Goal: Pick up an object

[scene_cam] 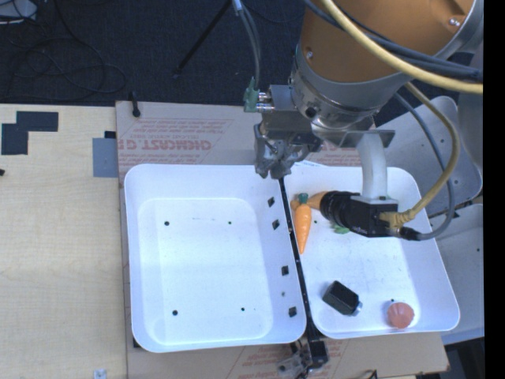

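The gripper (275,163) hangs at the bins' far divider, seemingly closed and empty; the carrot (302,221) lies just nearer, right.

- My dark grey metal gripper (276,163) hangs from a silver wrist, with a broad orange band (371,30) on the arm above it.
- The two shallow plastic bins (150,188) are plain white, dotted with small dark holes.
- The tapered toy carrot (301,223) is bright orange.
- The small boxy block (342,298) is black.
- The little round ball (400,314) is salmon pink.
- The flat cardboard sheet (185,136) is tan, with red lettering.
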You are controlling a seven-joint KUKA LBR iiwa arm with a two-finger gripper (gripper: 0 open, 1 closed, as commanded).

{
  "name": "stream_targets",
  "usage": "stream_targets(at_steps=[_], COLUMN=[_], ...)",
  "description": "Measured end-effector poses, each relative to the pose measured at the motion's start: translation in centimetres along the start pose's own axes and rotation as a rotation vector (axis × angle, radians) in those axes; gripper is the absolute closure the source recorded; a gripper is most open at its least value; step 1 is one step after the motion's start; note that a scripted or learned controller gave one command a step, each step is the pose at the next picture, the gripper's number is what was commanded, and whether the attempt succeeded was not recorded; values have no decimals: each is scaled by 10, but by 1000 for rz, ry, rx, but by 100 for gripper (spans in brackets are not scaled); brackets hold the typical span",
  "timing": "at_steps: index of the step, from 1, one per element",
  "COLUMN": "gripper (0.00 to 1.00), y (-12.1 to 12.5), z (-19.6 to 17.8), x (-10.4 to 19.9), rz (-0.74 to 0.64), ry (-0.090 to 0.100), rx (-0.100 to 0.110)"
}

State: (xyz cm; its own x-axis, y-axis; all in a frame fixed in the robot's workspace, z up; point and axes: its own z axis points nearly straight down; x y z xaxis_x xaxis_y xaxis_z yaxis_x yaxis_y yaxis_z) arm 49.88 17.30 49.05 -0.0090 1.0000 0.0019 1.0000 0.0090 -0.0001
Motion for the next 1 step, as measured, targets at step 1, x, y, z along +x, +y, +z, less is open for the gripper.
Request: stream_targets(at_steps=[1], gripper=[100], y=[47], z=[-5], x=[74], rz=[3], ry=[-2], rx=[1])
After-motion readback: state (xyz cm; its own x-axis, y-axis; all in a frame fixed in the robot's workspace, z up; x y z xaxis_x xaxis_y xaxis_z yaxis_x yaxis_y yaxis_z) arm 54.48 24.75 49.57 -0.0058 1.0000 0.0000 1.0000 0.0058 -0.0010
